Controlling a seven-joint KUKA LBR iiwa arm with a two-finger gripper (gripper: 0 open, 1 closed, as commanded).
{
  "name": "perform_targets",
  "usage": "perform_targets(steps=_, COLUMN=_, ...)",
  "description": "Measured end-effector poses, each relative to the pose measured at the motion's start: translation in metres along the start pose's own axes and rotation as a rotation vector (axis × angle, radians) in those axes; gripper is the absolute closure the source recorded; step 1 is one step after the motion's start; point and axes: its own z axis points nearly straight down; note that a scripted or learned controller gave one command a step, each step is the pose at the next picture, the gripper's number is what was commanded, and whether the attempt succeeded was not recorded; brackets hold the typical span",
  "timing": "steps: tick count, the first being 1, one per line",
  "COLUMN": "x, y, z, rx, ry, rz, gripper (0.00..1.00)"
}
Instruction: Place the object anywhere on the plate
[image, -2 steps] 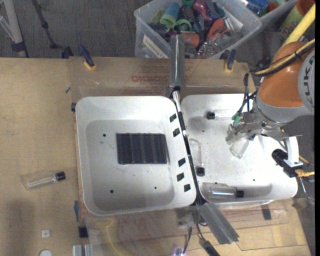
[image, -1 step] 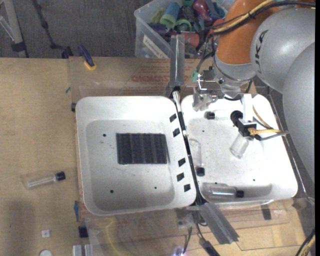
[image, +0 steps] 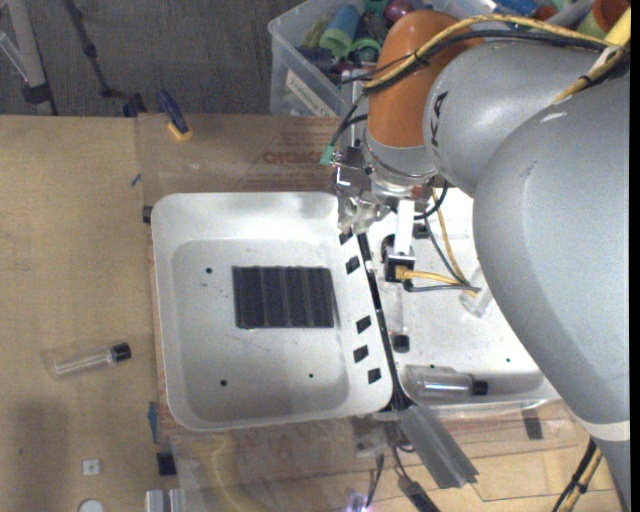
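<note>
Two shallow white bins (image: 200, 230) share the surface. Grey arm's gripper (image: 385, 235) hangs over their divider; jaws' state cannot be told. Clear plastic vial (image: 445, 383) lies near-right; a descent here would likely miss it.

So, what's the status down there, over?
Hand over the bins' shared edge. Capped vial lying in right bin. Dark plate in left bin. Second vial out on bench.

Two shallow white plastic bins sit side by side on a wooden bench (image: 70, 220). The left bin (image: 190, 400) holds a dark ridged rectangular plate (image: 283, 297) at its centre. The right bin (image: 500, 375) holds a clear cylindrical vial (image: 440, 382) near its front edge. Another clear vial (image: 85, 357) lies on the bench, left of both bins.
</note>
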Motion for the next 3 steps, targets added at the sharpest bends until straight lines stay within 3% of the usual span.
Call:
perform_targets(steps=1, x=0.071, y=-0.015, z=-0.021, rx=-0.005, ry=0.002, rz=0.136, gripper=1.00)
perform_targets(steps=2, x=0.139, y=-0.050, z=0.022, rx=0.001, ry=-0.001, rz=0.322, gripper=1.00)
perform_targets(steps=3, x=0.143, y=-0.031, z=0.019, rx=-0.006, ry=0.002, rz=-0.041, gripper=1.00)
